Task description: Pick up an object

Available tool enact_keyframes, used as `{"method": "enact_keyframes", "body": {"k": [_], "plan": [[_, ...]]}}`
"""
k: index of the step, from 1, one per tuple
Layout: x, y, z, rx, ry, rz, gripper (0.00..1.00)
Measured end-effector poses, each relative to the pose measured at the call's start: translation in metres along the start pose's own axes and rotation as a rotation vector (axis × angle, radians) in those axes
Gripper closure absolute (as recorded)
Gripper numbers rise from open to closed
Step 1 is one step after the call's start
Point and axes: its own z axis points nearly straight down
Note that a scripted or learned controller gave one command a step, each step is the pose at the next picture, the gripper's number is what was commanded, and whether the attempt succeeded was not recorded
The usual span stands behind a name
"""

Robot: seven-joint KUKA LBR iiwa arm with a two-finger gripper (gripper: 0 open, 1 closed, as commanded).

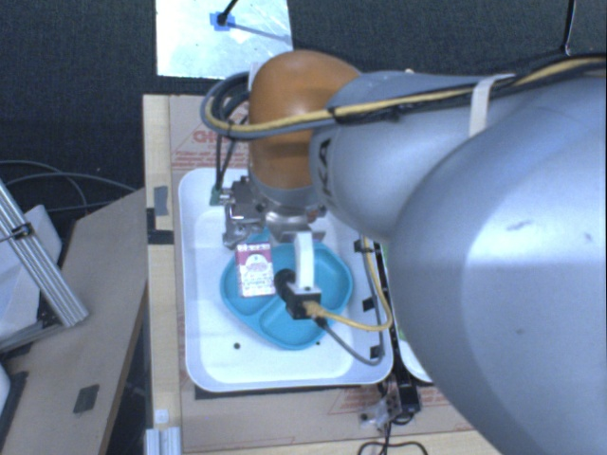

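Look at the camera view. The big grey arm (493, 235) comes in from the right and covers much of what you see. Its orange band (285, 112) sits over the top of the white bin (204, 349). Under the band, the gripper (254, 237) hangs low inside the bin. You cannot tell if its grip is spread or pressed together, because the wrist hides that part.

Right below the gripper you see a small box (254, 273). It is white and pink with a dark red top edge. Its top edge is right up against the gripper, but you cannot tell if the gripper is pinching it. The box is over the left side of a blue dish (285, 328). The blue dish lies flat in the middle of the white bin.

The bin sits on a brown worktop (190, 131) with red print on it. To the left there is a wooden board (104, 282), and a silver metal rail (43, 263) leans across it. At the top, a shiny silver sheet (223, 27) lies on a dark floor (76, 83).
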Motion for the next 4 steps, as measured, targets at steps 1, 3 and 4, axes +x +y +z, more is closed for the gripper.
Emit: {"method": "enact_keyframes", "body": {"k": [1,3,4], "plan": [[0.006,-0.08,-0.074,-0.008,0.004,0.002,1.0],[0.003,0.055,-0.181,-0.03,0.007,0.005,1.0],[0.005,-0.078,-0.112,0.004,-0.001,0.001,1.0]]}}
